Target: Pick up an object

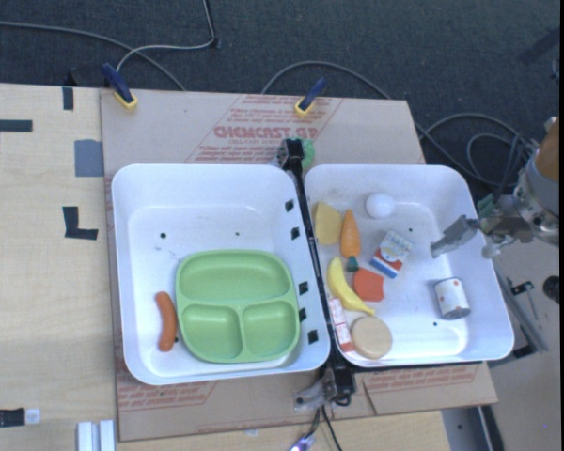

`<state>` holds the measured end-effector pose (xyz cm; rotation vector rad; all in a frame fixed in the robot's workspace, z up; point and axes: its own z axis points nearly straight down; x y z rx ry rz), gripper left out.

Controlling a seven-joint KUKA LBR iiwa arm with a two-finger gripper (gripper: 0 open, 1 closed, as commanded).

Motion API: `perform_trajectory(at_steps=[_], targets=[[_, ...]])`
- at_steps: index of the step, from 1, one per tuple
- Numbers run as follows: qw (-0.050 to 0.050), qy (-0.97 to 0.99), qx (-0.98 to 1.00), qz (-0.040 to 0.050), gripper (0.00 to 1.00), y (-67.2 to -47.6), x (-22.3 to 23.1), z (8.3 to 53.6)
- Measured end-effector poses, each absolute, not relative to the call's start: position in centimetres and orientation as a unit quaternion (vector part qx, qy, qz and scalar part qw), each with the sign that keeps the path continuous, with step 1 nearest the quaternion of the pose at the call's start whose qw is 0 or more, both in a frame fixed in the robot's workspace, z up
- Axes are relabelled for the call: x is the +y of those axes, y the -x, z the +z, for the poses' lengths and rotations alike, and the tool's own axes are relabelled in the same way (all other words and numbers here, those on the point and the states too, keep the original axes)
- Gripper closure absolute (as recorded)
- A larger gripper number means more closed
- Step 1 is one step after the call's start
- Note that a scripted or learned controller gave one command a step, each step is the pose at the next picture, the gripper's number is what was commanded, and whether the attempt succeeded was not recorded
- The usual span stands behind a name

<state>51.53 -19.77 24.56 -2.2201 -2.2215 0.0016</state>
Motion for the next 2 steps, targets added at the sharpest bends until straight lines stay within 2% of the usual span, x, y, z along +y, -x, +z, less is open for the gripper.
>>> perform_trajectory(at_steps=[1,2], targets=[[0.002,0.707,-0.708,0.0009,0.00,-54.9,-15.9,14.8],[-0.006,0.707,-0.707,-0.0022,0.00,-58.4,-11.1,9.0]])
